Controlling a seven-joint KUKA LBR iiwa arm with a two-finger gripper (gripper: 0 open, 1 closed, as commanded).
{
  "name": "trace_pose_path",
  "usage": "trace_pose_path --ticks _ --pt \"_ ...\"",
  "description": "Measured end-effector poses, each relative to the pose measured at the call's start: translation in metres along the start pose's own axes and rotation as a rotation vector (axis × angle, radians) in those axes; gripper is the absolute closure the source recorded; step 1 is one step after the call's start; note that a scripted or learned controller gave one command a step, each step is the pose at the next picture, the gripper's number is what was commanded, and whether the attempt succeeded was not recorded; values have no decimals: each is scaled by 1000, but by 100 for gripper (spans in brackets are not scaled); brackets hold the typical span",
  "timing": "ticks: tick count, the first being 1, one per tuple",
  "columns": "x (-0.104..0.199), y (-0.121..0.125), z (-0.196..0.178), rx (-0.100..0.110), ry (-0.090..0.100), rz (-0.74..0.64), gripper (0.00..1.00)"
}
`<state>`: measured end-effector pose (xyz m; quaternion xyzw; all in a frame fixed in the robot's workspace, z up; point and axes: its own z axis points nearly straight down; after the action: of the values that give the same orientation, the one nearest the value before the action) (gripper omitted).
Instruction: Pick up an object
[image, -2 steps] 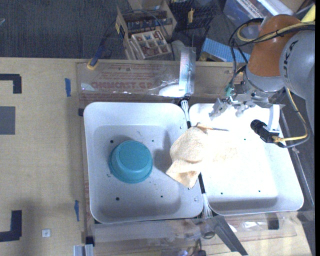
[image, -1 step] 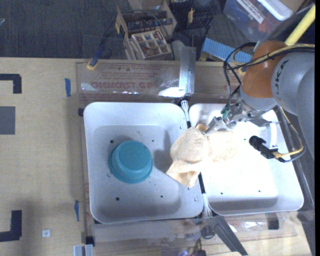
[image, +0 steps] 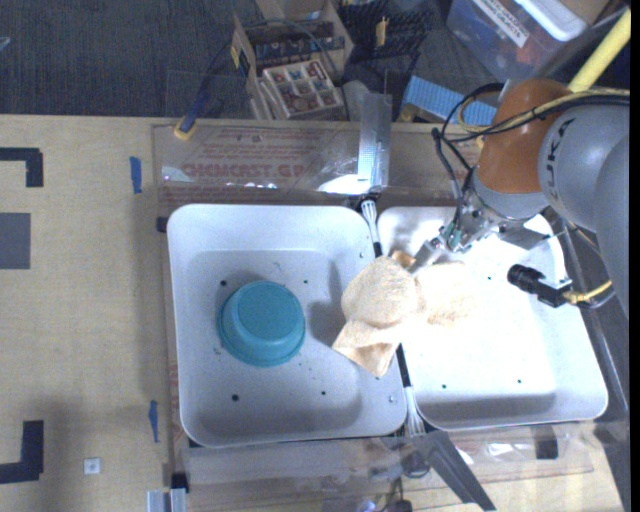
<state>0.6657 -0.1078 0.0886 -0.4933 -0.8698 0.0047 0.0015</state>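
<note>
From the overhead camera, the gripper (image: 432, 250) sits low at the far left corner of the right bin (image: 520, 385), its tip at the far edge of a crumpled cream cloth (image: 385, 300). How wide it stands, and whether it has any of the fabric pinched, I cannot tell: the tip is small and blurred against the pale cloth. The cloth lies just to the near-left of the tip, draped over the shared wall between the bins, its long axis running from the far right in the right bin down to a corner hanging near-left into the left bin (image: 190, 240). Well apart to the left, a teal bowl (image: 262, 322) rests upside down. Counted: one cloth, one bowl, two bins, one arm (image: 560, 160).
</note>
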Motion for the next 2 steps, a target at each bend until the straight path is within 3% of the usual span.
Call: trace_pose_path --ticks 1,2 --pt "1 4 -8 -10 1 -2 100" --pt "-9 -4 -41 -10 0 -248 100"
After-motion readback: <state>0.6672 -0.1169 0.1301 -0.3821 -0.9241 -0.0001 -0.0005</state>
